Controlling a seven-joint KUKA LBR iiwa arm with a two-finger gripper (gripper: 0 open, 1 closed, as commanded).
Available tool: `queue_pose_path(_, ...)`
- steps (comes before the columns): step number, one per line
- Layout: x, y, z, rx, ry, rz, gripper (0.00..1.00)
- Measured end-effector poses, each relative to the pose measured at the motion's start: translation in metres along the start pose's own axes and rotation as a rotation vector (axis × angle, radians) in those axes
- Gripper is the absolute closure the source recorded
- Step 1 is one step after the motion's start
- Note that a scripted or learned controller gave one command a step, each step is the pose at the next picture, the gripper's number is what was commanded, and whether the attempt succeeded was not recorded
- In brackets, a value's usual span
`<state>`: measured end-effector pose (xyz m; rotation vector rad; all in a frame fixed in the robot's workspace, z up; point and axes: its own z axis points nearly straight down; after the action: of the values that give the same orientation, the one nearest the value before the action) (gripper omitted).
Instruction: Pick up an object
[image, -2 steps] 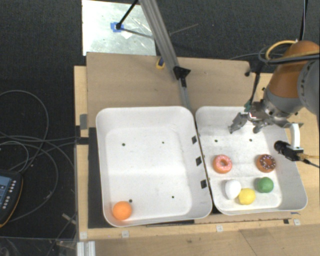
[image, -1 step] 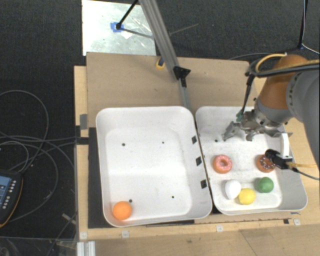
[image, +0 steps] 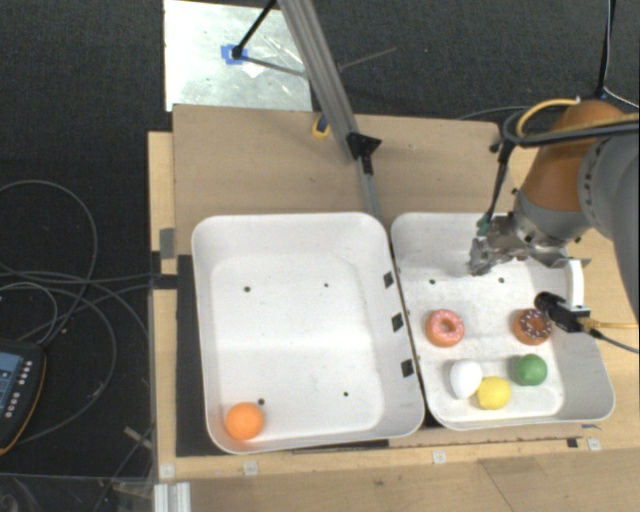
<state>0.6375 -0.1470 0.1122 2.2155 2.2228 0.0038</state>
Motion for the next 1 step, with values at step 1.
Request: queue_pose_path(1,-0.0063,-0.0006,-0.0466,-0.003,-0.001,0.002,1.00)
